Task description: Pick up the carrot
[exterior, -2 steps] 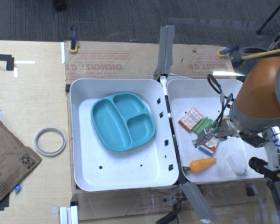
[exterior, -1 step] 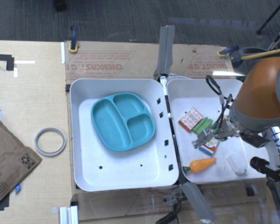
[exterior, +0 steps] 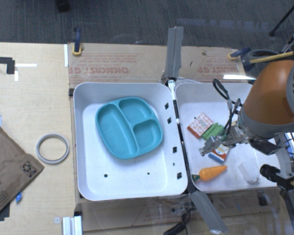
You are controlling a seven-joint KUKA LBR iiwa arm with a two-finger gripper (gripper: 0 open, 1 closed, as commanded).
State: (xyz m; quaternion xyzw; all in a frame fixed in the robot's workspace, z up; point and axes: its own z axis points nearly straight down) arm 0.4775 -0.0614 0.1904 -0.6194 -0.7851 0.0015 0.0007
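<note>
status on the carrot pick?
Gripper over right bin, nothing seen held. Carrot lying near bin's front edge, apart from gripper. Small packets beside gripper; none on carrot.

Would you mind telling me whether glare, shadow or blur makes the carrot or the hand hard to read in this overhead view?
In the camera view, lighting is even and soft; the white right bin is bright but not blown out, and the carrot reads sharply, orange on white. The hand is small and grey against clutter, so its fingers blur together. The arm's orange band looks slightly soft near the edge.
</note>
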